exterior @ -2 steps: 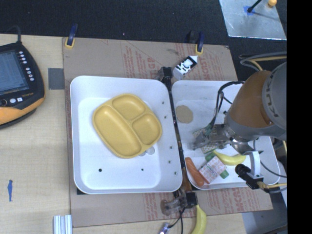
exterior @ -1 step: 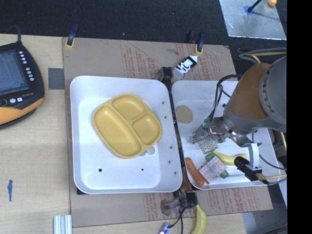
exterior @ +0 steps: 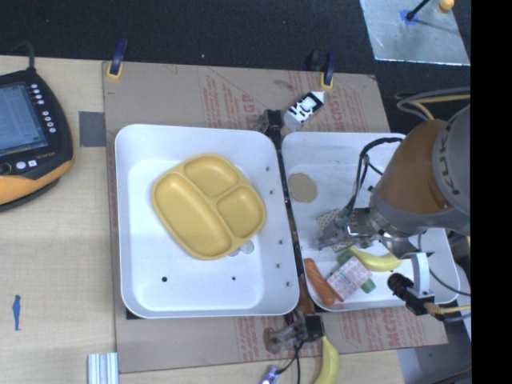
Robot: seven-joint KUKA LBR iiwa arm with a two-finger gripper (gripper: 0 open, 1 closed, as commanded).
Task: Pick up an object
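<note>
My gripper [exterior: 334,232] is low in the right bin [exterior: 320,154], reaching in from the right under the orange wrist band. It sits at a small grey-green object [exterior: 328,217] in the bin's middle. A yellow banana [exterior: 376,259] lies just below the wrist. Next to it are a red-and-white packet [exterior: 350,278], a small green piece [exterior: 366,287] and an orange-red sausage shape [exterior: 318,282] at the bin's front left. A round tan disc [exterior: 302,187] lies further back.
The left bin [exterior: 136,294] holds a yellow divided plate [exterior: 209,205]. A black-and-white tag [exterior: 304,107] lies behind the bins. A teach pendant [exterior: 28,134] rests at the far left. Another banana [exterior: 326,362] lies in front of the bins.
</note>
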